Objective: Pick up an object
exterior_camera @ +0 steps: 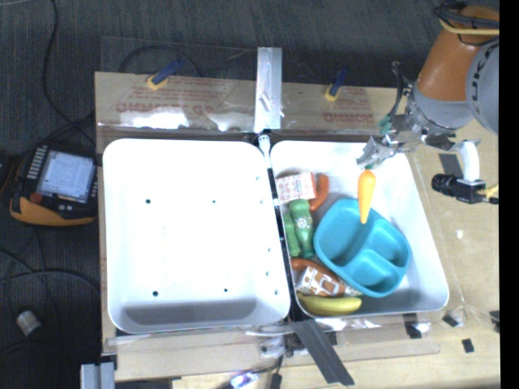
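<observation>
Left of the blue dish point(361, 245), past the divider, the left bin point(190, 233) shows bare white floor. Hard against the dish's left side, a crowd is packed along the right bin's point(422, 217) inner wall: a small printed box point(294, 186) with something orange-red point(321, 188) behind it, a green bottle-like toy point(300, 225) below that, a printed packet point(318, 280), and a banana point(331, 304) by the near rim.

Above the dish's upper edge hangs the carrot point(366, 194), the thing being picked. Its long axis runs nearly straight up and down in the view, thick end uppermost at the gripper point(375, 156) and tapered tip pointing down over the dish. From where I stand the fingers look clamped on that thick top end, with the carrot dangling beneath them.

Rightward of the dish the grey arm point(454, 79) with its orange band reaches in over the tabletop point(474, 241).

My worry is the grip: it seems to pinch only the very end of a smooth, tapering shape, so a swing or a quick move could let it slide out. It would likely drop into the dish or bounce against the clutter beside it. A hanging carrot may also sway and clip the dish's rim if carried low.
</observation>
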Controlling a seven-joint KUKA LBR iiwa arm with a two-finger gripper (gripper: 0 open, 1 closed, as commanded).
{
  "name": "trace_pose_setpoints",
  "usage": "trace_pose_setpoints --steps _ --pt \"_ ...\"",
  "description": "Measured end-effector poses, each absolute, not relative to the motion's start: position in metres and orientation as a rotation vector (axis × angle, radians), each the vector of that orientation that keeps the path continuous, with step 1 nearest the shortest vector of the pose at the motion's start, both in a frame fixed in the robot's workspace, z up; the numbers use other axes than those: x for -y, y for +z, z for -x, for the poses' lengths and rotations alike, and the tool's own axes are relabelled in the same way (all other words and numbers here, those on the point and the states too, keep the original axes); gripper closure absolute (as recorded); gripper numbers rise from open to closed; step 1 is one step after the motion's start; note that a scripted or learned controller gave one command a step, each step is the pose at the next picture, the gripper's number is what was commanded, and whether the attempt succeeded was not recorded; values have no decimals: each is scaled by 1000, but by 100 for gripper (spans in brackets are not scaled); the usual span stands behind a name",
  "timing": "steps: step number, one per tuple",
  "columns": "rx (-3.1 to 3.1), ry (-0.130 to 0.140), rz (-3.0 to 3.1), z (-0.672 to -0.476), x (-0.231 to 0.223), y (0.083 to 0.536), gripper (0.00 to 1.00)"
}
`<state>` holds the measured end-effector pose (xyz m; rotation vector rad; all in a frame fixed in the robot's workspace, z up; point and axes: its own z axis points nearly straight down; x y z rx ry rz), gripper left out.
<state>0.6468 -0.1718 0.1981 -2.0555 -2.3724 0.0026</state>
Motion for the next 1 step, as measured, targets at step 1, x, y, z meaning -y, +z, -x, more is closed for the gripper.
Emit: trace_pose_setpoints --steps 1 --pt "2371 6 2057 -639 179 186 100"
